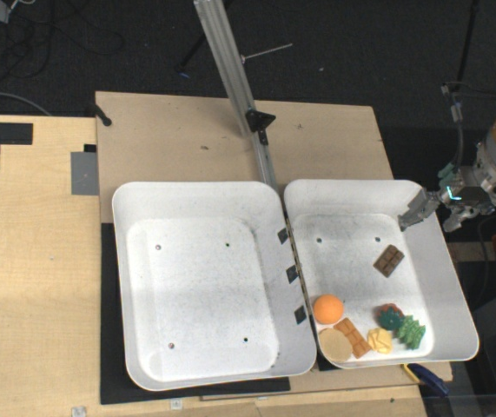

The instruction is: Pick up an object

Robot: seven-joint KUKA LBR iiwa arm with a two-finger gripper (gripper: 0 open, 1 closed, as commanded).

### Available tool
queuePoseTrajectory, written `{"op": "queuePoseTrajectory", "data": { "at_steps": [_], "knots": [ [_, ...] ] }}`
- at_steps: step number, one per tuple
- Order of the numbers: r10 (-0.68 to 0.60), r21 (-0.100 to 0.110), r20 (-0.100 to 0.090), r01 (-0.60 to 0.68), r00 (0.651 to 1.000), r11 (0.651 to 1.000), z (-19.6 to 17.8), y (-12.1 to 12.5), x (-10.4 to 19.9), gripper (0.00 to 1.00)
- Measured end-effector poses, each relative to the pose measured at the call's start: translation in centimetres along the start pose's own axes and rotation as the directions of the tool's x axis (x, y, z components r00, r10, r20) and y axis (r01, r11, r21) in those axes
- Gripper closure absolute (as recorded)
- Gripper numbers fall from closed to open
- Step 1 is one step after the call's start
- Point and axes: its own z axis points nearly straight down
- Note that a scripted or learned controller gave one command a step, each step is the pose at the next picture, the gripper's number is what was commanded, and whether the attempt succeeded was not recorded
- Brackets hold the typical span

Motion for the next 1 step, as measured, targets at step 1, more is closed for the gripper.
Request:
{"op": "queuePoseTrajectory", "data": {
  "at_steps": [1],
  "knots": [
    [0.001,-0.005,0.001,-0.001,1.000,1.000,-0.24,0.06,-0.02,0.00]
  ]
}}
